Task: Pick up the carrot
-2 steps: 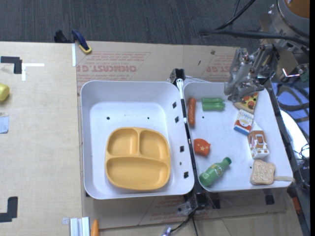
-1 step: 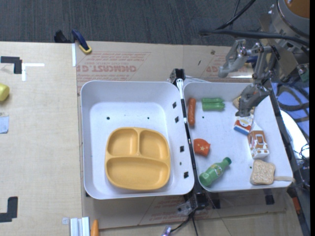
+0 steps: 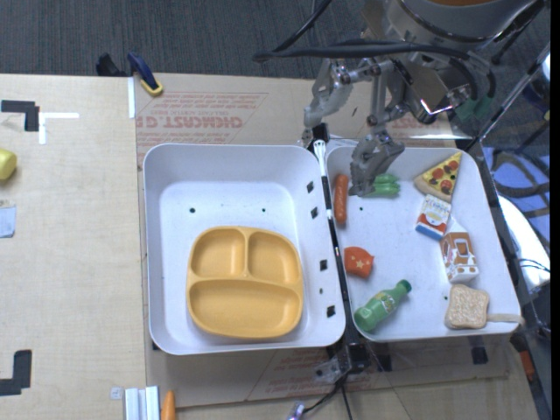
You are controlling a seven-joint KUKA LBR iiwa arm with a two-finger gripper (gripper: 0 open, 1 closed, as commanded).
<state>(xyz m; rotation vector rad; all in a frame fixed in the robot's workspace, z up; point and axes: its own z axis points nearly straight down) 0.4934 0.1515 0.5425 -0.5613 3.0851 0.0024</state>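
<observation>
Carrot (image 3: 340,199) lies along the right bin's (image 3: 490,234) left wall, greens (image 3: 378,185) pointing right. Hand (image 3: 367,171) sits just right of its top end, over the greens; can't tell its opening or hold.

Carrot (image 3: 340,199): toy vegetable, slim orange body with a green leafy top (image 3: 380,185). It lies flat in the right bin (image 3: 411,261), at the far left corner. The orange body runs near-to-far along the bin's left wall, just beside the divide between the two bins. The green top spreads to the right at the far end, partly hidden.
</observation>
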